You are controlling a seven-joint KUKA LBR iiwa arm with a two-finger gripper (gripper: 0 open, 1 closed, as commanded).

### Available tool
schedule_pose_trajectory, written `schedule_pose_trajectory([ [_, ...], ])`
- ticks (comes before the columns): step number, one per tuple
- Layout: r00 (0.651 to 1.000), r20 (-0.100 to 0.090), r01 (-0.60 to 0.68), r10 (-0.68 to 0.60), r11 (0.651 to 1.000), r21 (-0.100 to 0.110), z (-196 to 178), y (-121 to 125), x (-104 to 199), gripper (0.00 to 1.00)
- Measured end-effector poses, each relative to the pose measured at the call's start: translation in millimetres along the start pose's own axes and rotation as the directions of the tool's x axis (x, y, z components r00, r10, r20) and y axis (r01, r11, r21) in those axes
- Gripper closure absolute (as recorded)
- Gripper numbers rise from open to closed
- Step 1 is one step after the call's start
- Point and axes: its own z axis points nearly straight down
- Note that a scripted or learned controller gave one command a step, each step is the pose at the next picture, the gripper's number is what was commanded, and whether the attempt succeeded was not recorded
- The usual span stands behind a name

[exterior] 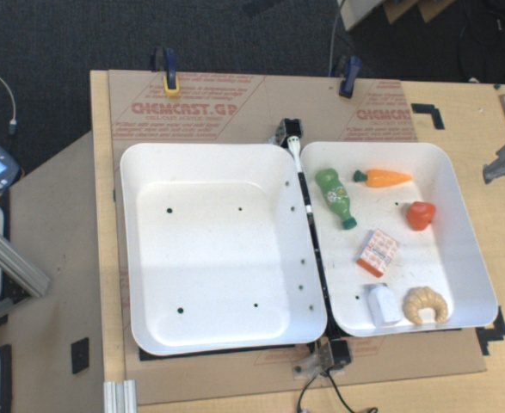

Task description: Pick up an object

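1. The gripper (503,163) sits at the far right edge, above the bench and outside the right bin (458,231); whether it is open or closed cannot be told.
2. The candidates all lie in the right bin: green bottle (335,197), carrot (384,178), red pepper (420,216), small carton (377,253), croissant (427,305) and a pale block (383,305).
3. Likely failure — the croissant and pale block touch, so closing on one could nudge or pinch the other.
4. The bottle lies near the wall shared with the left bin (149,256), leaving little room on that side.
5. The carton has the most open floor around it — probably the easiest approach.
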Motion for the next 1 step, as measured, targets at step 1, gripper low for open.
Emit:
schedule_pose_trajectory([
  [1, 1.0, 0.0, 0.011, -0.011, 1.0, -0.01, -126.3, -16.0, 39.5, 0.0],
])
